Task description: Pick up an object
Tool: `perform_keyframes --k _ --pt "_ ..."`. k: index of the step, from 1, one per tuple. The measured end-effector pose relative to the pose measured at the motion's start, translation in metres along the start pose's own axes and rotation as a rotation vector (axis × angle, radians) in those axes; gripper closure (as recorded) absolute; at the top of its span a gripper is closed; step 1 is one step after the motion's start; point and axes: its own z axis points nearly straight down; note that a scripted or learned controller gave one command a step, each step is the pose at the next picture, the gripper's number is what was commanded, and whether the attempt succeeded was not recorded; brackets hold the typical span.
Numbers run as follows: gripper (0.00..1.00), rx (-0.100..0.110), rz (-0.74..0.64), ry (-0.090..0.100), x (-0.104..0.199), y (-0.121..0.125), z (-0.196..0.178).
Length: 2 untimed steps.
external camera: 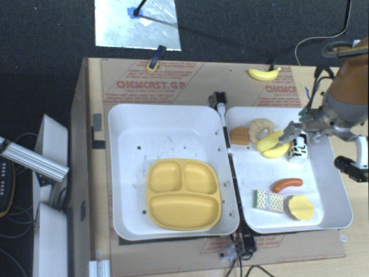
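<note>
The bench (190, 77) carries two shallow white bins side by side. The left bin (132, 126) contains a yellow divided tray (184, 194) with three compartments, lying flat toward the front of the bin.

The right bin (331, 178) contains the loose objects. At its rear left lies a brown bread roll (239, 135), and just beside that a pale ring-shaped pastry (261, 124). A pair of yellow bananas (273, 144) lies against the pastry and extends toward the gripper. A small black-and-white object (298, 149) stands just to the right of the bananas. Toward the front of the bin lie a red sausage (287, 184), a patterned green-and-white packet (268, 201) and a yellow wedge (301, 208), the packet and wedge nearly touching.

The gripper (297, 133) is positioned over the rear of the right bin, directly above the right end of the bananas and the black-and-white object. Whether the fingers are apart or together cannot be determined, and no object is seen between them.

A separate banana (263, 73) lies on the bench behind the right bin, outside both bins.
</note>
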Motion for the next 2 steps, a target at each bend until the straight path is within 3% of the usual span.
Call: perform_keyframes --k 1,2 --pt "0.0 0.002 0.002 0.001 0.003 -0.053 0.097" --pt "0.0 0.001 0.002 0.001 0.037 -0.087 0.103"
